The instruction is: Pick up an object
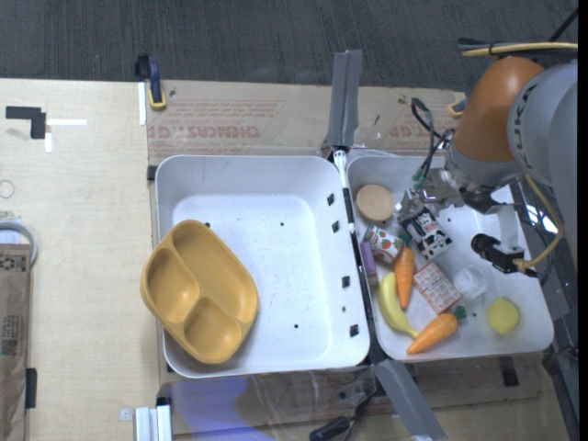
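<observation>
Mid-right of the frame, the gripper (421,211) hovers over the black-and-white toy (429,231), finger spread impossible to tell, likely needing to descend and close.

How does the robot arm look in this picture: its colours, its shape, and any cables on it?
The arm is grey and rounded, with a bulbous orange band above the wrist. Thin black cables loop beside the wrist, and a yellow cable runs over the top. The hand is small, dark and metallic, with white, black-marked parts.

Yellow divided tray (198,291) in left bin (276,177)
</observation>
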Action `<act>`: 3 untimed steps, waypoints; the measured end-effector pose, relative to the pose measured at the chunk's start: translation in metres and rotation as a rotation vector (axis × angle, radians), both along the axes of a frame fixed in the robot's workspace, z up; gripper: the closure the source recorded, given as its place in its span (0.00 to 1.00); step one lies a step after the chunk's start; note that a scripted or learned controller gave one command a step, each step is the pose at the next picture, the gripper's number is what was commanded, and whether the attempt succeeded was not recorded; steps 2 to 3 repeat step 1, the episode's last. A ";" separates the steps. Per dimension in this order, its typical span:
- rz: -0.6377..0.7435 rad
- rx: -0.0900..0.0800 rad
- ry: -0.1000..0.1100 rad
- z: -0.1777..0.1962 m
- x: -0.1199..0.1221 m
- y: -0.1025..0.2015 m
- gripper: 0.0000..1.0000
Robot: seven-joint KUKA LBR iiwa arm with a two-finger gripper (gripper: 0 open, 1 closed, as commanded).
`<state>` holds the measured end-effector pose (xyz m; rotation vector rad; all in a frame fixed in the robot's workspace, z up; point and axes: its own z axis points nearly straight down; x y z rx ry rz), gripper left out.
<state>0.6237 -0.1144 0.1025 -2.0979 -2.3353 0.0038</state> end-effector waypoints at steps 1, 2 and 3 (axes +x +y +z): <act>-0.194 -0.001 -0.002 0.089 0.002 0.041 1.00; -0.194 -0.001 -0.002 0.089 0.002 0.041 1.00; -0.194 -0.001 -0.002 0.089 0.002 0.041 1.00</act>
